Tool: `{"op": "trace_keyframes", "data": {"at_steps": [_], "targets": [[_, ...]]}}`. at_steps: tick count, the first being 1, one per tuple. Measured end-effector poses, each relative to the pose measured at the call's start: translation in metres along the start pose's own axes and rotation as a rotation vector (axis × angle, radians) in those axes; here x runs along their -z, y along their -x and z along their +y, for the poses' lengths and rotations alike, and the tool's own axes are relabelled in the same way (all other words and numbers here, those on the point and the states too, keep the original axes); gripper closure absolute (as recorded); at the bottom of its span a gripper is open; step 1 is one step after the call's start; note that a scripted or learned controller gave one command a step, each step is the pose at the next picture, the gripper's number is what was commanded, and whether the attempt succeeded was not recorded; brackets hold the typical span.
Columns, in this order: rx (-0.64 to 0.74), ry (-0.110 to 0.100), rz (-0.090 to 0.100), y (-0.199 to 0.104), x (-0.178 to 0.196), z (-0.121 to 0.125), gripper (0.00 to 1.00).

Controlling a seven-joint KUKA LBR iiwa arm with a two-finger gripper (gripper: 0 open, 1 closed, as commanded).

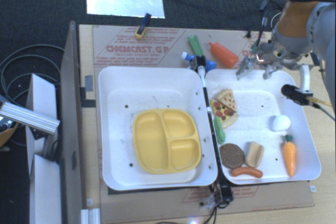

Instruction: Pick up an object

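Both bins, the left bin (115,113) and the right bin (304,149), are white. The divided tray (167,140) is plain yellow. The pizza slice (224,107) is tan with red spots. At 6 o'clock of it lies a brown patty (231,155); at 3 o'clock of that, a beige bread piece (254,153). The sausage (247,171) is red-orange. The carrot (289,157) is orange with a green top. The egg (280,123) is white. The arm (310,8) is grey with an orange band.
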State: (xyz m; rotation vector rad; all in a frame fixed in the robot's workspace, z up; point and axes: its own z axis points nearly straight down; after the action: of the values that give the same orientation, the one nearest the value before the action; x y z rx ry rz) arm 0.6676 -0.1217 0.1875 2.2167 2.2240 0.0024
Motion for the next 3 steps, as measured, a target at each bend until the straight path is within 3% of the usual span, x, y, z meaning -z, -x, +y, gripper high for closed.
{"op": "trace_keyframes", "data": {"at_steps": [1, 2, 3], "targets": [[-0.006, 0.005, 0.003, 0.012, -0.096, -0.014, 0.0], [0.003, -0.001, -0.005, 0.002, -0.097, 0.003, 0.0], [0.0, -0.001, -0.015, -0.02, -0.098, 0.001, 0.0]]}}
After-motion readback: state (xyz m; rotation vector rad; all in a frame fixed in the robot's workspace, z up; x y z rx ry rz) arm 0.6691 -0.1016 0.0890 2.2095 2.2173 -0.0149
